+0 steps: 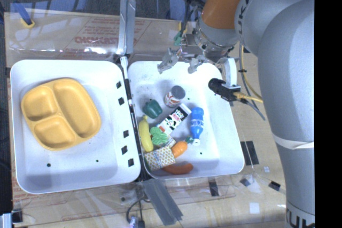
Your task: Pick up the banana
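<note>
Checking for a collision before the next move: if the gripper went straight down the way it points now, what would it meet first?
Probably the bare white floor at the far end of the right bin. The gripper hangs open above it; the small can lies nearer the camera. Depth is uncertain.

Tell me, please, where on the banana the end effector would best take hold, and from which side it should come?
Probably the banana's upper half, from straight above. It lies lengthwise along the right bin's left wall, with green toys crowding its lower right side, so there is more room near the top. The end effector hangs over the bin's far edge.
</note>
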Robot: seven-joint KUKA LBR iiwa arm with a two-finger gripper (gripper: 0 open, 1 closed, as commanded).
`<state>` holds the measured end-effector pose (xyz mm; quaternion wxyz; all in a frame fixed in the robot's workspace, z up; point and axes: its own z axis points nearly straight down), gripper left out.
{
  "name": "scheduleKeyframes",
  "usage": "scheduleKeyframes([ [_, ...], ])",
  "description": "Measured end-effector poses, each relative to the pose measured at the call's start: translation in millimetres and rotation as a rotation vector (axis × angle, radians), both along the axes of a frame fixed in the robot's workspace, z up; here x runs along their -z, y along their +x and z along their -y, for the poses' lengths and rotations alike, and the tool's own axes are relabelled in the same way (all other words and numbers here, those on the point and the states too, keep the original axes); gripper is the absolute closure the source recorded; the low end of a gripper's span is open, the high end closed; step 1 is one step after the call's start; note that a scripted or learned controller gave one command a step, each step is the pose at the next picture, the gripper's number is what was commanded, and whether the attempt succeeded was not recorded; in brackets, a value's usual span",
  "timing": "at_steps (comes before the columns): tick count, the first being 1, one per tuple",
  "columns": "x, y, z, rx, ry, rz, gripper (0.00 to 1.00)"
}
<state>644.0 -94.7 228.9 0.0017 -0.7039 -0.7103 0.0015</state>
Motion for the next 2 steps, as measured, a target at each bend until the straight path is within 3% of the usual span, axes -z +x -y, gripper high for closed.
scheduleKeyframes([
  [1, 38.2, -82.4, -53.1, -0.182, 0.001, 0.0, 0.0],
  [2, 37.6, -135.6, -113.7, -0.429, 0.002, 0.0, 0.0],
])
